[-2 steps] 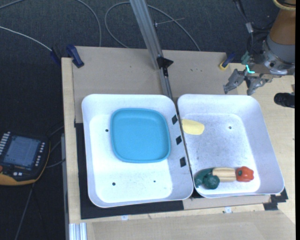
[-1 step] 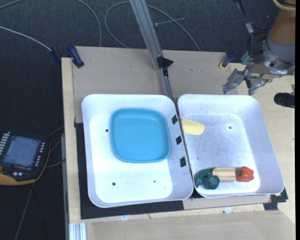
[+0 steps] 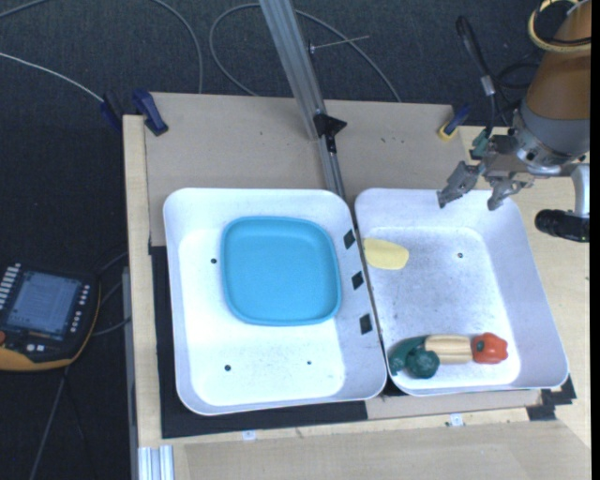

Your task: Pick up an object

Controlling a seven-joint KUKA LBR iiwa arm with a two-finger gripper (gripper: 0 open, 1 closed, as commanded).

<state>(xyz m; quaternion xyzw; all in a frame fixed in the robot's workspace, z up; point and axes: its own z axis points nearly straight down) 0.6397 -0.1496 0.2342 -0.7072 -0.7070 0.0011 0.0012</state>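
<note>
Overhead, the gripper (image 3: 478, 190) hangs spread and empty above the right bin (image 3: 525, 281)'s far edge, the yellow piece (image 3: 385, 254) lying nearest at the left wall, green, tan and red toys (image 3: 448, 352) along the near edge.

No text, label, brand, number or sign could be read. The handheld control unit (image 3: 42, 314) at the left edge had a lit screen, but its contents were too small to make out.

Pale wooden bench (image 3: 244, 141) on dark carpet floor (image 3: 56, 187), thin grey cables (image 3: 178, 23) trailing, handheld grey-orange control pendant (image 3: 42, 314) at left.
</note>
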